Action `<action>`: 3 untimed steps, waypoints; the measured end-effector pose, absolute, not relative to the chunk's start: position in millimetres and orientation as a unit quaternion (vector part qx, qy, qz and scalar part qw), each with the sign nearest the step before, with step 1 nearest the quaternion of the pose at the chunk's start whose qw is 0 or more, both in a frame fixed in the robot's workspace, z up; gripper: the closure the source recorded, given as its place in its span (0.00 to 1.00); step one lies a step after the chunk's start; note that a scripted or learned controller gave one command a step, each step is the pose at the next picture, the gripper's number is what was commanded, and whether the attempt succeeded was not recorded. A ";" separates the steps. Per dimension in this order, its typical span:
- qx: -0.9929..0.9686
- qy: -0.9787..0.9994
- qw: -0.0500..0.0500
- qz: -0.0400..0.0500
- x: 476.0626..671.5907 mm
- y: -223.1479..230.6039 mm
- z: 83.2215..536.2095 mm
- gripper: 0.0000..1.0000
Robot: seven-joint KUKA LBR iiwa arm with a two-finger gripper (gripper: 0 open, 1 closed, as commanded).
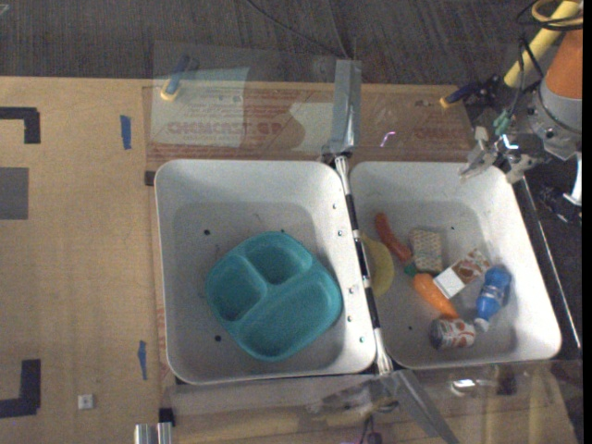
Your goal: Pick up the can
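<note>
i see the can [452, 334] lying on its side near the front of the right bin [532, 276], just beside a blue bottle [492, 293] and an orange carrot [432, 294]. my gripper [488, 153] hangs over the bin's far right corner, well apart from the can. i cannot tell how its jaws stand. a teal tray [273, 294] sits in the left bin [185, 211].
</note>
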State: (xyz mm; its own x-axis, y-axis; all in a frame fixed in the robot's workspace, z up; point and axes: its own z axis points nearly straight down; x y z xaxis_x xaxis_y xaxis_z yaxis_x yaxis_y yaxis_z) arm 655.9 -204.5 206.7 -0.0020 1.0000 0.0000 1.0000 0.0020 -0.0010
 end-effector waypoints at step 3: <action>-0.706 -0.708 -0.006 -0.008 652.6 -216.3 97.2 0.00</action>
